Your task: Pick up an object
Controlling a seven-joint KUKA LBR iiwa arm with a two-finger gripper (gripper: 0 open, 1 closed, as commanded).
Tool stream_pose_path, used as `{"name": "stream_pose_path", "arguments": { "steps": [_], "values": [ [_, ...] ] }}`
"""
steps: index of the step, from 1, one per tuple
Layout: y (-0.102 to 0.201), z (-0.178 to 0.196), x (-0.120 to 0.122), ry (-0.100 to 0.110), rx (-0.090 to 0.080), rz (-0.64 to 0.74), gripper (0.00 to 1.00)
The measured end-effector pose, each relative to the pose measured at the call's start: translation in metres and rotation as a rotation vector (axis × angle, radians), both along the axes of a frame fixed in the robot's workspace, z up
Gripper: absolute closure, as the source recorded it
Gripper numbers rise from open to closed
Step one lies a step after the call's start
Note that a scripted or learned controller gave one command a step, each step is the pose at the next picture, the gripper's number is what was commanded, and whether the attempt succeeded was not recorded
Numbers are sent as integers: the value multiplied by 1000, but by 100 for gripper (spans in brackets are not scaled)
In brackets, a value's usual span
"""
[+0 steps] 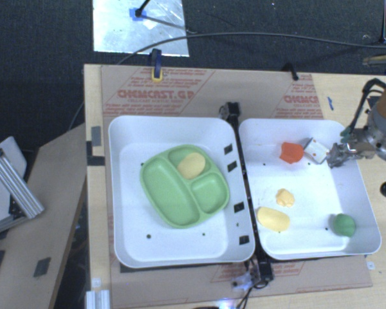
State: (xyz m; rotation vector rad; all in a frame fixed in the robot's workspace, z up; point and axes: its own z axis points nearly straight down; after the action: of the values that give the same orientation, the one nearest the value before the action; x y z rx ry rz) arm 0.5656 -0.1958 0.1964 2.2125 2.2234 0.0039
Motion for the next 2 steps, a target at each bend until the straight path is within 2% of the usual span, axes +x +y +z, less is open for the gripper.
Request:
{"name": "stream_pose_path", "arguments": {
  "steps": [1,2],
  "values": [
    [0,26,1,1,1,1,100],
    [62,32,0,4,3,6,100]
  ]
}}
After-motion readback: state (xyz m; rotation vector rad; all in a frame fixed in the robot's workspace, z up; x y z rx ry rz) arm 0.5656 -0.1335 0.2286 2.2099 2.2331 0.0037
